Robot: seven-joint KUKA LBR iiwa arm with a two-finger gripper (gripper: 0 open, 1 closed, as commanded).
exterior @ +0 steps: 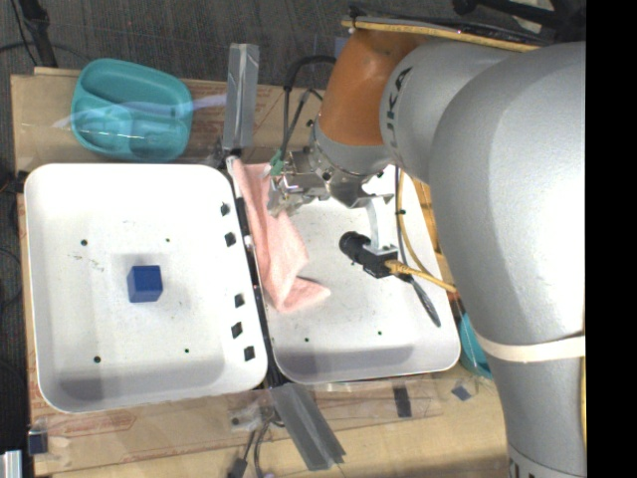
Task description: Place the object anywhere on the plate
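1. The arm (478,167) comes in from the right. Its broad grey body covers the right side of the scene, and the orange band (363,88) sits at the far end above the wrist.
2. The wrist points down and leftward, so the gripper (291,189) is over the far left corner of the right bin (338,357), at the far end of the pink cloth (274,242).
3. I cannot tell whether the gripper is clamped on the cloth or released, because the metal parts there crowd together against the fabric.
4. The pink cloth lies in the right bin along its left wall. Its long axis runs far to near and slants slightly rightward toward the near end, where it bunches into a thicker fold.
5. The far end of the cloth meets the gripper, and the hardware partly hides its edge there.
6. A blue block (145,282) sits on the floor of the left bin (60,297), well apart from the cloth.
7. A teal container (129,108) rests on the bench (149,436) beyond the left bin. What it holds is hard to make out.
8. The arm covers the right rim of the right bin.
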